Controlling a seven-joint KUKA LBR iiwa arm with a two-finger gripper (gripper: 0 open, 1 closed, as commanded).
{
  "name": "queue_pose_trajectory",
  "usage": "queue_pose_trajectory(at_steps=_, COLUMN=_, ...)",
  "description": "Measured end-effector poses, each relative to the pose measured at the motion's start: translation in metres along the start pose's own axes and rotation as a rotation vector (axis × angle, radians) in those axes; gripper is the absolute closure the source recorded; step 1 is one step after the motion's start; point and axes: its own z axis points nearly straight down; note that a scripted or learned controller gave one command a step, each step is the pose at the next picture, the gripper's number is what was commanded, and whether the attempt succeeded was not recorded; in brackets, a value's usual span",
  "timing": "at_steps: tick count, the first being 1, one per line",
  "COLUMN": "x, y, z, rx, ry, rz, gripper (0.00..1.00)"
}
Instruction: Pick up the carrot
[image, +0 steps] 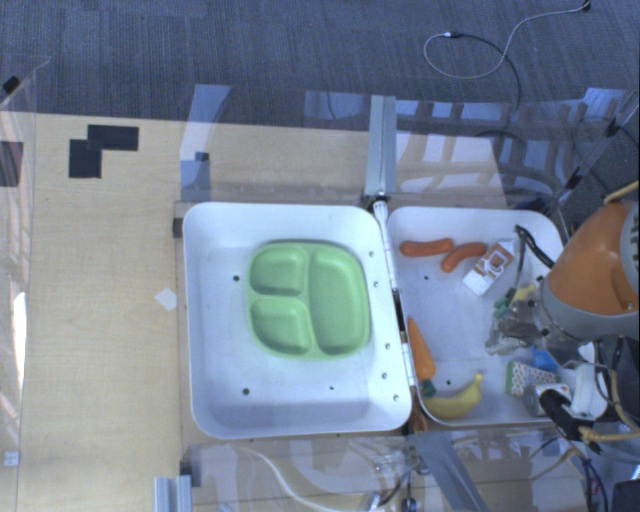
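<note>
1. White plastic bins sit side by side on a pale wooden bench (100, 300), seen from above at a slant; the left bin (215, 400) holds a green divided plate (306, 299) with three compartments.
2. Orange against the white floor, the carrot (420, 352) lies in the right bin (450, 320), close along its left wall, just above a banana (455, 399) resting at the near edge.
3. Two sausages (445, 250) lie end to end near the right bin's far wall, with a small white box (489, 268) just right of them.
4. From the right, the grey arm (600, 270) with its orange band reaches over the right bin's right side; its gripper (512, 325) hangs low over a cluster of small items, among them a blue piece (545, 360) and a green-patterned packet (525, 377).
5. Whether the fingers are parted or closed cannot be told from this angle; nothing is visibly between them, and the gripper is well apart from the carrot.
6. Cables (480, 45) trail across the dark carpet beyond the bench.
</note>
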Motion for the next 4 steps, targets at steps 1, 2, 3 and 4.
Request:
queue_pose_trajectory(at_steps=1, x=-0.025, y=0.002, z=0.011, rx=0.008, ry=0.002, rz=-0.102, gripper=1.0)
queue_pose_trajectory(at_steps=2, x=-0.017, y=0.001, z=-0.175, rx=0.013, ry=-0.002, rz=-0.035, gripper=1.0)
queue_pose_trajectory(at_steps=3, x=0.07, y=-0.014, z=-0.196, rx=0.015, ry=-0.001, rz=-0.063, gripper=1.0)
queue_pose_trajectory(at_steps=4, x=0.071, y=-0.012, z=-0.207, rx=0.01, ry=-0.001, rz=-0.07, gripper=1.0)
